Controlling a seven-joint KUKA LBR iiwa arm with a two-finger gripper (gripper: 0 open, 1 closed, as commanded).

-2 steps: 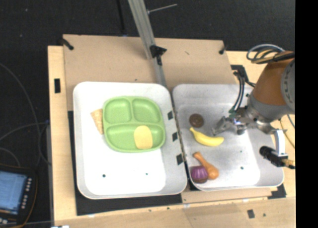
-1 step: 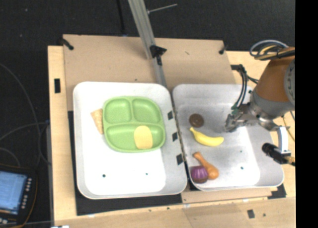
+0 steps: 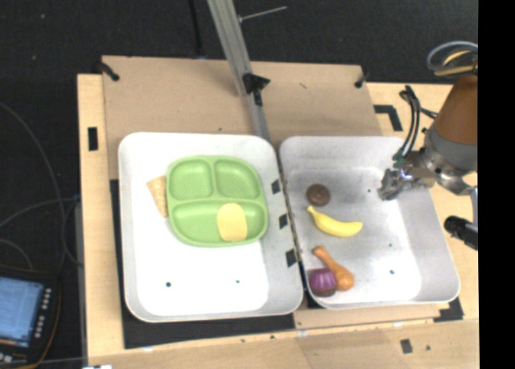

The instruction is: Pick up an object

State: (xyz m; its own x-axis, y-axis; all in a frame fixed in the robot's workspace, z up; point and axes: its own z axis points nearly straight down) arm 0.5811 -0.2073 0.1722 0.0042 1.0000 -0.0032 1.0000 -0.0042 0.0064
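Plywood bench [image 3: 185, 90], two white bins: gripper [image 3: 391, 185], finger state indeterminable, is poised over right bin [image 3: 418, 263]; isolated banana [image 3: 335, 225] is best approached squarely from above.

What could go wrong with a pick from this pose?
1. The gripper sits near the right bin's upper right, apart from every item, so closing here would likely grab nothing.
2. The purple vegetable and carrot touch in the bin's lower left corner; a grasp there may hit the wall or catch both.
3. The banana is curved and lies flat; it may slip out.
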